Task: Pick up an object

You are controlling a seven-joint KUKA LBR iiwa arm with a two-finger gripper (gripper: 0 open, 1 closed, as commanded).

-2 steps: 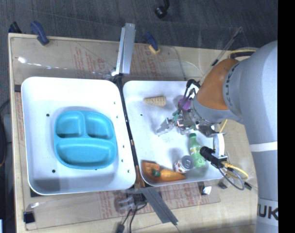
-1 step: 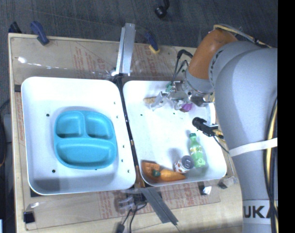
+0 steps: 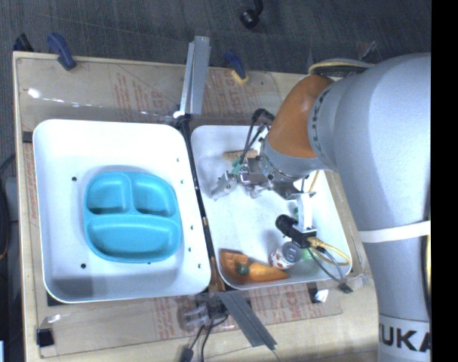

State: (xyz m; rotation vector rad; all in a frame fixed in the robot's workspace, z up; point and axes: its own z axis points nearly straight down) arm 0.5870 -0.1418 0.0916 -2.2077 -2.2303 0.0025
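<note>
Robot lab: clamped bench (image 3: 32,89), bins (image 3: 47,138)

— Can any writing be read here?
— Yes: white capital letters "KUKA" stand on the grey arm (image 3: 401,277), low at the right edge, with the last letter cut off by the frame.
— Anything else?
— Faint reddish printing runs along the bench (image 3: 108,89) surface around the bins, but it is too small and blurred to read.
</note>
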